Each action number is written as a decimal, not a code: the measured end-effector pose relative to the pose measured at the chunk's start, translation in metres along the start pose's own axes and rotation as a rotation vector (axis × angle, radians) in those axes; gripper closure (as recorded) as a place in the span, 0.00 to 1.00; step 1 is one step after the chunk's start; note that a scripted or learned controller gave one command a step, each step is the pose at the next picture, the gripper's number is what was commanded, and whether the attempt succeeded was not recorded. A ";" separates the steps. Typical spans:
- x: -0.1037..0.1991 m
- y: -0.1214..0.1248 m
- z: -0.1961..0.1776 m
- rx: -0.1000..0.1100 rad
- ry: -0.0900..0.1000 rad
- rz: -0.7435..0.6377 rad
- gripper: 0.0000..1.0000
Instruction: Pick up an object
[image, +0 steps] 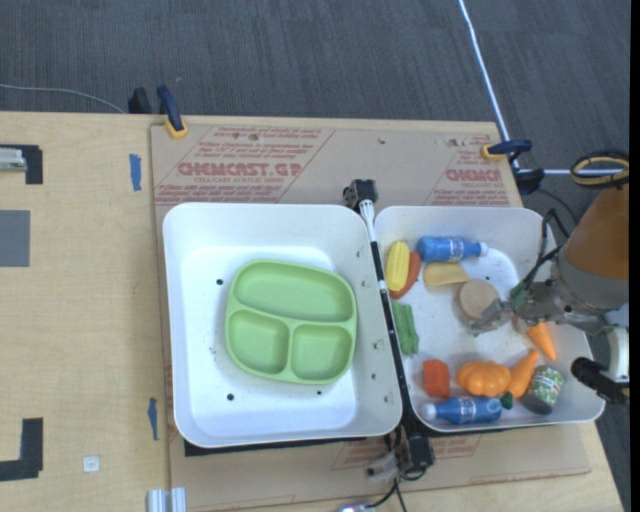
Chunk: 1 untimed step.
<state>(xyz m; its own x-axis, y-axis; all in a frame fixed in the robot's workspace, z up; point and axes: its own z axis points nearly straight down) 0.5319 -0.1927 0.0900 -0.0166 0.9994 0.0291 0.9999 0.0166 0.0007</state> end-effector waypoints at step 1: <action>-0.001 -0.003 0.000 0.002 0.001 0.000 0.00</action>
<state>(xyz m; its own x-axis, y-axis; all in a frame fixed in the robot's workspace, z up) 0.5289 -0.1940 0.0900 -0.0166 0.9994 0.0302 0.9999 0.0167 -0.0014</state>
